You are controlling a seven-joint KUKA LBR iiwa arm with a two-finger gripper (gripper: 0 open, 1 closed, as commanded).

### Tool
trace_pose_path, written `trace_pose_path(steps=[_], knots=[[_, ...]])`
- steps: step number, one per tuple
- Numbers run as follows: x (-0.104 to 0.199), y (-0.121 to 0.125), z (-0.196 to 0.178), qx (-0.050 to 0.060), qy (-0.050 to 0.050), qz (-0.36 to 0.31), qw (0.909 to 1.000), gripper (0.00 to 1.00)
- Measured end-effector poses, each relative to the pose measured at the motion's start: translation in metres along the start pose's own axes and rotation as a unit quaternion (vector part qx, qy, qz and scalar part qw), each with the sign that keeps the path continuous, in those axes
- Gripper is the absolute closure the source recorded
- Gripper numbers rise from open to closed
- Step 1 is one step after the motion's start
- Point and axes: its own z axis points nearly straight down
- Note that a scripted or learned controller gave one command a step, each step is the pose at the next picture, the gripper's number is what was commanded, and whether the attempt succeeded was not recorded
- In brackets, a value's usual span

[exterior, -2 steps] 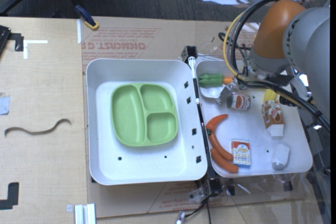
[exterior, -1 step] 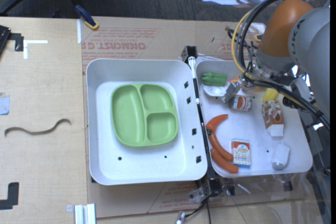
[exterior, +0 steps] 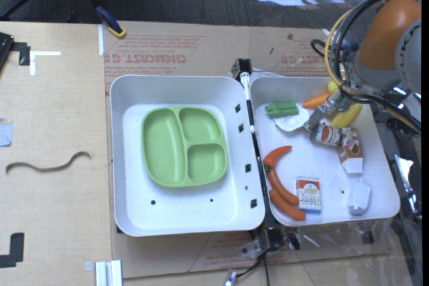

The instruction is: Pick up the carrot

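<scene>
The carrot point(exterior: 313, 102) is a small orange piece lying near the back of the right bin point(exterior: 375, 211), just right of a green pod point(exterior: 280, 108). My gripper point(exterior: 324, 113) hangs low over the bin directly beside the carrot, on its right and slightly nearer the front. The grey wrist and orange band point(exterior: 395, 23) rise behind it. Part of the carrot's right end is hidden by the gripper body. Nothing can be made out between the gripper's jaws.
A yellow banana point(exterior: 346, 116) lies under the wrist. A white piece point(exterior: 292, 122), red packet point(exterior: 327, 135), brown carton point(exterior: 350, 152), red pepper point(exterior: 276, 155), sausage point(exterior: 285, 202), small box point(exterior: 308, 194) and white object point(exterior: 359, 198) share this bin. The left bin point(exterior: 127, 164) holds a green divided plate point(exterior: 184, 145).
</scene>
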Motion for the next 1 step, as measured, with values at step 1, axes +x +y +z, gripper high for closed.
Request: trace_pose_path(steps=[1], knots=[[0.0066,-0.0018,0.0016,0.010,-0.015,0.129,0.9914,0.00]])
